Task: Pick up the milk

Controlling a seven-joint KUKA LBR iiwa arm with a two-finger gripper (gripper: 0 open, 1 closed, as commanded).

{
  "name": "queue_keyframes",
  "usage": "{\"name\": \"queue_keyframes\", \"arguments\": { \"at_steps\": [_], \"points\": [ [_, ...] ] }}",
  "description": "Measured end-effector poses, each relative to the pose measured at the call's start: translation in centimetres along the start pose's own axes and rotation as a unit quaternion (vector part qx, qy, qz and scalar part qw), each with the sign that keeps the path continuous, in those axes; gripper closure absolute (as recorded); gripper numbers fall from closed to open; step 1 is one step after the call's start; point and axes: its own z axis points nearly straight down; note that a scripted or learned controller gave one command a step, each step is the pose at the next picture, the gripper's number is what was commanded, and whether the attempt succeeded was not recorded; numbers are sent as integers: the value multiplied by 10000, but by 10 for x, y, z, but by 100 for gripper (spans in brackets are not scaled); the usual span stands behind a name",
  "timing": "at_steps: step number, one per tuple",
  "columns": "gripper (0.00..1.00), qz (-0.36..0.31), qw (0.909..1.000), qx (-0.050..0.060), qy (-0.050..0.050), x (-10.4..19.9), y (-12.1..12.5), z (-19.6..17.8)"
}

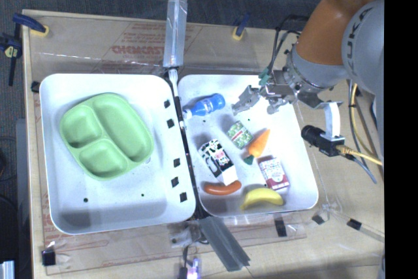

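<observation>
since the milk (pixel 217 159) lies tilted in the middle of the right bin (pixel 307 170), with the sausage (pixel 222 189) just below and the green packet (pixel 240 134) near, i'd descend straight over its short sides; my jaws (pixel 251 99) hang apart, holding nothing, above the bin's far end

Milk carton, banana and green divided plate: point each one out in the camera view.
milk carton (pixel 218 159), camera view, on its cow-patterned face.
banana (pixel 262 198), camera view, middle of its curve.
green divided plate (pixel 85 124), camera view, floor of its upper-left compartment.
</observation>
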Motion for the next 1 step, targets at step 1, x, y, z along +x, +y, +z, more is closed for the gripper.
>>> {"name": "queue_keyframes", "arguments": {
  "at_steps": [1],
  "points": [
    [0, -604, 9982, 6, -1, 83, -63, 59]
  ]
}}
